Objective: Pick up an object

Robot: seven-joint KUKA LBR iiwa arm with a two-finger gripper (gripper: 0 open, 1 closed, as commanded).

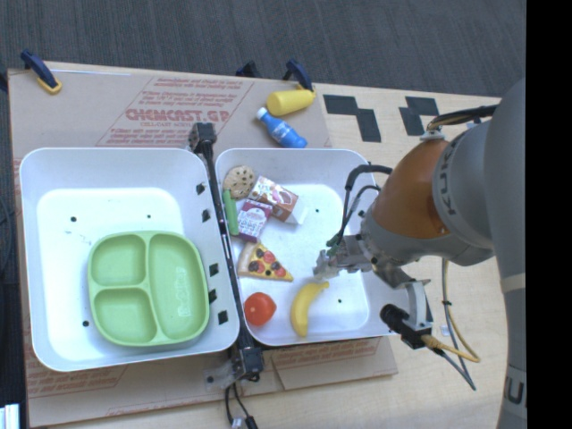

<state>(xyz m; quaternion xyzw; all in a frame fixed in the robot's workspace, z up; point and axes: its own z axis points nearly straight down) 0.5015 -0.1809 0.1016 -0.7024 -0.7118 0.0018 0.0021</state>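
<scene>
Left of the banana (305, 308) lie the tomato (260, 307) and pizza slice (263, 264); the banana's long axis runs upright, tip toward the gripper (327, 264) just above it. Bare bin floor (344, 311) on its right. Finger spread: cannot tell

The bench (429, 347) carries 2 white bins side by side: the left bin (54, 186) and the right bin (331, 164). Near its far edge lie a yellow bottle (290, 102) and a blue bottle (281, 129).
</scene>
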